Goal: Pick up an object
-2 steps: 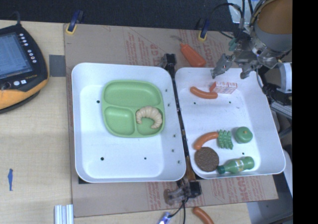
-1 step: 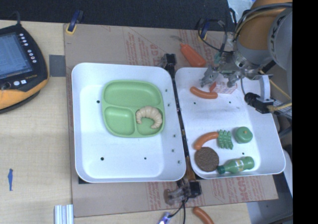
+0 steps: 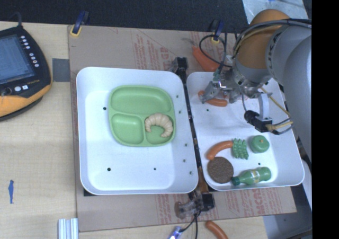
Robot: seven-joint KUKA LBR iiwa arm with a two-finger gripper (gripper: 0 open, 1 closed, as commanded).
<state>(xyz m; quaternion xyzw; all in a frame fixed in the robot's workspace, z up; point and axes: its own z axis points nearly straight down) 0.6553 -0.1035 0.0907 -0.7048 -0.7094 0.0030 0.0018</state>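
Observation:
My gripper (image 3: pixel 216 94) is down in the far left corner of the right bin (image 3: pixel 296 166), directly over a small orange sausage (image 3: pixel 216 102) that lies on the bin floor. The sausage's ends show on both sides of the gripper, and the gripper body hides its middle. Toward the near end of the same bin lie another orange sausage (image 3: pixel 218 149), a green ridged piece (image 3: pixel 240 148), a round green piece (image 3: pixel 259 143), a brown disc (image 3: pixel 220 169) and a green bottle (image 3: pixel 252 176) on its side.
The left bin (image 3: pixel 95 174) holds a green divided plate (image 3: pixel 132 106) with a pale croissant (image 3: pixel 159 124) in one compartment. An orange piece (image 3: pixel 203 58) lies on the cardboard beyond the right bin, another (image 3: pixel 217 228) near the front edge. A teach pendant (image 3: pixel 16 73) sits far left.

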